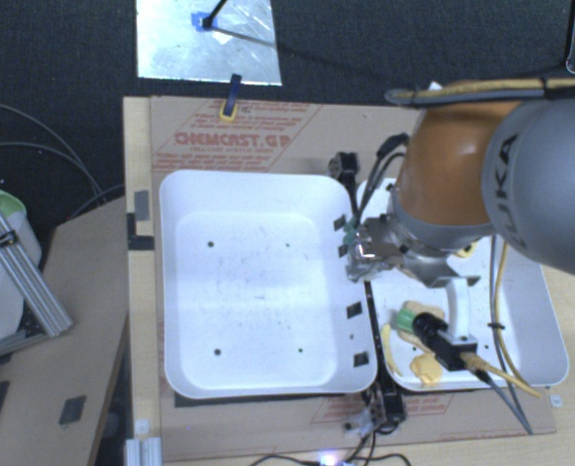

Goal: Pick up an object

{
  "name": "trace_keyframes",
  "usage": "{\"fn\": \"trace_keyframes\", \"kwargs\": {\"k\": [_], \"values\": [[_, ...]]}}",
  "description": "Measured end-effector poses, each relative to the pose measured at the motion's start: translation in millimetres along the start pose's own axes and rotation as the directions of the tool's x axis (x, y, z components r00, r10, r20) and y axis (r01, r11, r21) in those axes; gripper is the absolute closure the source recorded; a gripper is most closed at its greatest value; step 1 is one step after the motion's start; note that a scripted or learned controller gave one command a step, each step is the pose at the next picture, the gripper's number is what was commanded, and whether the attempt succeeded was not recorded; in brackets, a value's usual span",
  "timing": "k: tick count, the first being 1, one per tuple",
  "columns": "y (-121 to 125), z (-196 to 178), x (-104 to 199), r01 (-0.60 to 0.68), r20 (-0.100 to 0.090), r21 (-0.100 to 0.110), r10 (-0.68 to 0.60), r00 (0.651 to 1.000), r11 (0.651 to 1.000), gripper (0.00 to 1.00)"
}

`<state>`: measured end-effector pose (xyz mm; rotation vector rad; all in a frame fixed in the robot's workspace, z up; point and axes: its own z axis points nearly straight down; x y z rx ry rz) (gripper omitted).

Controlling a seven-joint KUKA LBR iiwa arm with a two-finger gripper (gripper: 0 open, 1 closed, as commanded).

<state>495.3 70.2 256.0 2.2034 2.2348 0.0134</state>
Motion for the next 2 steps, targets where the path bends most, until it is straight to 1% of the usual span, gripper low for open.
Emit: {"fn": "trace_keyframes", "kwargs": {"k": [1,2], "values": [[-6.0,-180.8,-14.6,-0.009,0.0,-0.013,0.009,1.0,1.0,1.0],[-7.7,-108.0,5.9,-0.007,0.004,0.011,0.007,1.0,1.0,1.0]]}}
